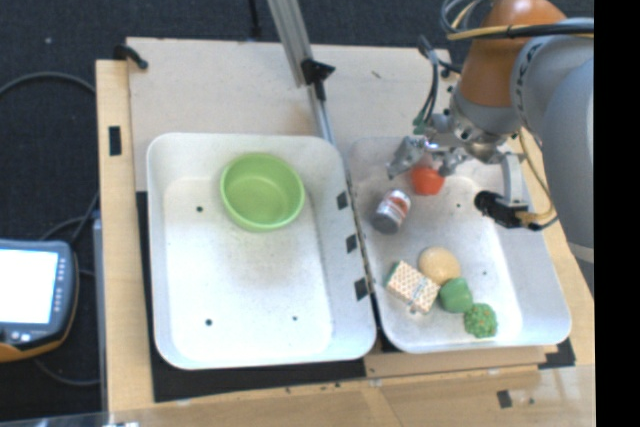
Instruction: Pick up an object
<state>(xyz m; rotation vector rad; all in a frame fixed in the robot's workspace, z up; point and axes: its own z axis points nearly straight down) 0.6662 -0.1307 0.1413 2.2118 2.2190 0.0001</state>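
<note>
One small red-orange object (428, 181) is seen in the right bin (540, 265). The gripper (432, 155) is placed just above it; its opening, perhaps hidden, cannot be told.

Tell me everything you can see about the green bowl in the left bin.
The green bowl is a round, light lime-green dish that looks like smooth plastic, with a thick rim and a slightly darker inside. It stands upright, open side up, and nothing shows inside it. It rests on the floor of the left white bin, toward that bin's far side and a little right of centre. Nothing but the bin touches it; the claw is over the right bin, well away from it.
</note>
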